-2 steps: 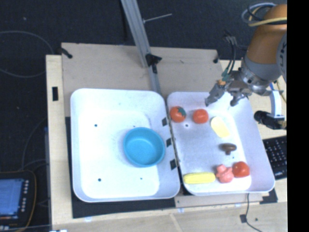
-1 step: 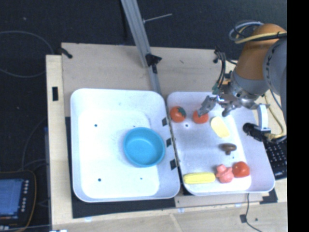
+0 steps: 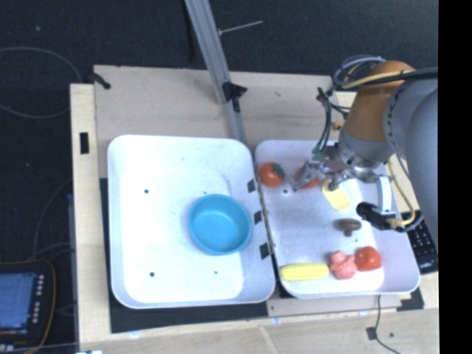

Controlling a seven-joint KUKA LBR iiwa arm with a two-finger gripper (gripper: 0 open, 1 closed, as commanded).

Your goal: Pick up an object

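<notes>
The arm (image 3: 369, 124) is bent down into the right bin (image 3: 295, 227), and the jaws are held low over its far end. That is where a toy can be reached, so the jaws are likely put there for a grab. It cannot be told if the jaws are apart or together, because they are too small and dark to be made out. Nothing is seen held between them.

A red tomato (image 3: 271, 173) is found just beside the jaws, on the side away from the arm. A yellow block (image 3: 337, 196) is found just beside them too, nearer the front of the bin. One of these two is likely the toy to be picked, as both are so close. A bit of red is seen right at the jaws, but what it is cannot be told.

The other toys are left well apart from the jaws, at the front of the bin: a yellow banana (image 3: 304, 272), a pink toy (image 3: 341, 264) and a red ball (image 3: 367, 257), set close together. A blue bowl (image 3: 219, 223) is kept in the left bin (image 3: 147, 168), far from the jaws.

Both bins are set flat on the counter (image 3: 162, 102) so the toys cannot roll away.
</notes>
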